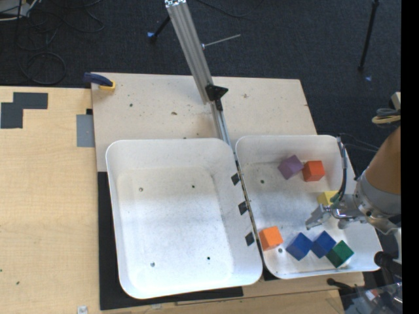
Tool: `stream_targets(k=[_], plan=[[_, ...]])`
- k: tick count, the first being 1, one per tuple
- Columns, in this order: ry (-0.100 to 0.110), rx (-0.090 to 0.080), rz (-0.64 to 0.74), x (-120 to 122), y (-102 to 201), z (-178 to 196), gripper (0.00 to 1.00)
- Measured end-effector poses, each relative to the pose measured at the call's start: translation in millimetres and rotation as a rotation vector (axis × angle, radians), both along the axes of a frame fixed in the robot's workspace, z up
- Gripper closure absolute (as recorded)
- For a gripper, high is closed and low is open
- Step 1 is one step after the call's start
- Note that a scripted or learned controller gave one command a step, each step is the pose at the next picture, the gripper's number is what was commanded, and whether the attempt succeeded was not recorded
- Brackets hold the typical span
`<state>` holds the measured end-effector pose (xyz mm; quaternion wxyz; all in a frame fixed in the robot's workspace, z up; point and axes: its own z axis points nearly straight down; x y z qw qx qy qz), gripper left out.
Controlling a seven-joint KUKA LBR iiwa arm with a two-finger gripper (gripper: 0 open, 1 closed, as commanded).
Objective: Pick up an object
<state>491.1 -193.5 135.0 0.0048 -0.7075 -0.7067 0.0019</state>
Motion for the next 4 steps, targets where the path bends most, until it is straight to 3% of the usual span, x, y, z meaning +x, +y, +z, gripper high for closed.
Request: stream_targets(k=[1,2,4], plan=[[-0.009,-0.002,-0.001,1,0,-44,0.00],[-0.008,-0.001,-0.006,0,0,-33,1.00],[-0.013,-0.006,0.001,3,-11,69,1.00]])
